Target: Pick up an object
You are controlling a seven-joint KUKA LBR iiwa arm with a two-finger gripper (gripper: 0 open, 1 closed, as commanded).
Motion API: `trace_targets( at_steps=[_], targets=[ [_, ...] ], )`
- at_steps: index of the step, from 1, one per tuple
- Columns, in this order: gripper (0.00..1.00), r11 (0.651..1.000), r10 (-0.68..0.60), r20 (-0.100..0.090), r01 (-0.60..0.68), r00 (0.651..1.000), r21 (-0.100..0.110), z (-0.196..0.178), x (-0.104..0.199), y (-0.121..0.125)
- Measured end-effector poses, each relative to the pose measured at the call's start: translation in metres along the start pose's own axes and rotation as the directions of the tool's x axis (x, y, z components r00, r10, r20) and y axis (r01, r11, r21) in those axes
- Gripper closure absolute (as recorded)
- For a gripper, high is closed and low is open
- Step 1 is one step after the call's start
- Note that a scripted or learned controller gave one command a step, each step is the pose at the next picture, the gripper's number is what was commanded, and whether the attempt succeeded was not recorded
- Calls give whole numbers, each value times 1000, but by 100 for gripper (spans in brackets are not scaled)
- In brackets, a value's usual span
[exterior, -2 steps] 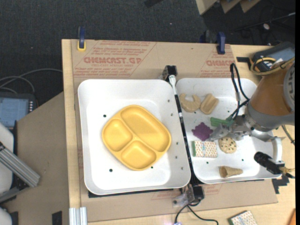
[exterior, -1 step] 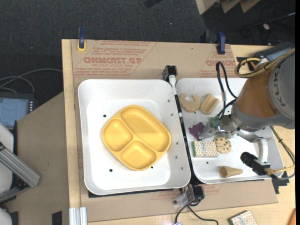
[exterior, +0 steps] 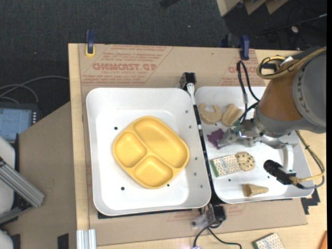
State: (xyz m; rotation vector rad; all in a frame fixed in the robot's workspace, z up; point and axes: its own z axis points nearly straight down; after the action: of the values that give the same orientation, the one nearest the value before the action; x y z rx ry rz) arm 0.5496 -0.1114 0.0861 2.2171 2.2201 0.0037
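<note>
Hovering low in the right bin (exterior: 306, 188), gripper (exterior: 232, 135), finger state impossible to tell. Just beside it, toward the left bin (exterior: 98, 139): small purple object (exterior: 216, 137), irregular in shape. Nearby: tan pieces (exterior: 220, 114), cookie (exterior: 244, 161), patterned packet (exterior: 226, 165), cone (exterior: 254, 190). Across the divider: yellow divided plate (exterior: 150, 152), white floor around it.

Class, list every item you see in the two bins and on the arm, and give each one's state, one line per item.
Yellow divided plate: upright in the left bin, compartments bare.
Purple piece: lying in the right bin, beside the gripper.
Cookie: lying flat.
Patterned packet: lying flat, touching the cookie.
Cone: on its side.
</note>
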Motion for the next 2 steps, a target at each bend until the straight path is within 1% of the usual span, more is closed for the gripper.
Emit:
trace_targets(
  at_steps=[1,2],
  targets=[
    [0,1000,-2,0,2,1000,-1,0,16,52],
    [0,1000,9,1,-9,1000,9,1,-58,9]
  ],
)
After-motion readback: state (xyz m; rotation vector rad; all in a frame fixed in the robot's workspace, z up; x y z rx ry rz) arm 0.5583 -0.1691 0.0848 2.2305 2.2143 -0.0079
